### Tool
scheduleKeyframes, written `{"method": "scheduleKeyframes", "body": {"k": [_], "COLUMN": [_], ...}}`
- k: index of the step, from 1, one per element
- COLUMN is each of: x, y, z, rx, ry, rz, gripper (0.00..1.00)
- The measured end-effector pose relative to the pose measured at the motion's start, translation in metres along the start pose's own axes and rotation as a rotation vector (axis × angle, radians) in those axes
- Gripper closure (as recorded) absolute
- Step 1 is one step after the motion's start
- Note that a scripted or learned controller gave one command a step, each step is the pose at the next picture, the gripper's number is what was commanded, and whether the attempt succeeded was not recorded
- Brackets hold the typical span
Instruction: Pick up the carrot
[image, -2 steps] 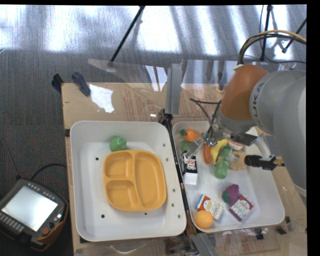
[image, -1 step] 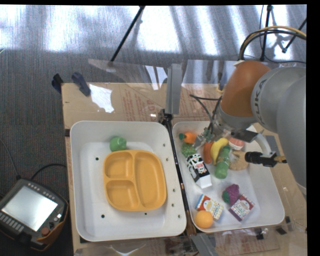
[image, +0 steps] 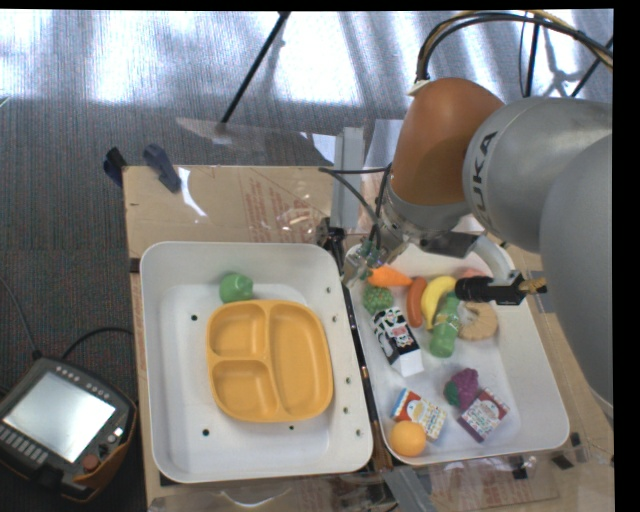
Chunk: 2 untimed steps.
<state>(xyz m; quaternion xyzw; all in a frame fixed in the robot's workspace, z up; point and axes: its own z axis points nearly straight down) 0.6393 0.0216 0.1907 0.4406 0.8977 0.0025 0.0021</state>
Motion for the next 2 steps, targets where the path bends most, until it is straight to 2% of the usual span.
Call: {"method": "scheduleKeyframes", "body": {"k": [1, 2], "x": [-0.038, -0.010], "y": [-0.024, -0.067], "z": [-0.071, -0.026], "rx": [-0.001, 0.007], "ry": [-0.005, 0.005], "rz": [-0.058, -0.450], "gripper": [1.00, 1.00]}}
